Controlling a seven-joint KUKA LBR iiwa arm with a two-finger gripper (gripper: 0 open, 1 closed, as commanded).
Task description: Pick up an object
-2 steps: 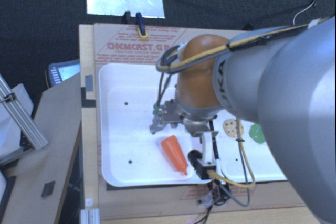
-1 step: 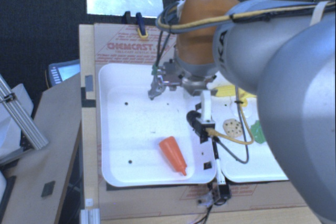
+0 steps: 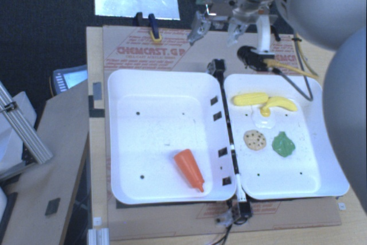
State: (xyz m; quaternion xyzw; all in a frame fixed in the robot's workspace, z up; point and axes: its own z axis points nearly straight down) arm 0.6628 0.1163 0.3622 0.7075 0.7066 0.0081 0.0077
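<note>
Hanging above the far edge of the counter (image 3: 143, 54) at about twelve o'clock, the grey arm (image 3: 321, 3) is raised well clear of both bins, likely so the camera gets an unblocked look at what can be picked. The left bin (image 3: 123, 89) carries a single orange carrot (image 3: 189, 169), lying at its five o'clock corner, tip toward the near wall. The right bin (image 3: 309, 178) gathers the other pieces at its middle and twelve o'clock side: a yellow corn cob (image 3: 249, 99) touching a banana (image 3: 280, 104), a green leafy piece (image 3: 283, 144), a cookie (image 3: 254, 140) just beside it, and a small white piece (image 3: 264, 121) under the banana. Any of these could serve the task; the carrot, alone, looks the easiest reach. The tool (image 3: 215, 31) is spread wide, its two fingers (image 3: 196, 28) well apart, gripping nothing and touching nothing, high over the cardboard beyond the bins.
</note>
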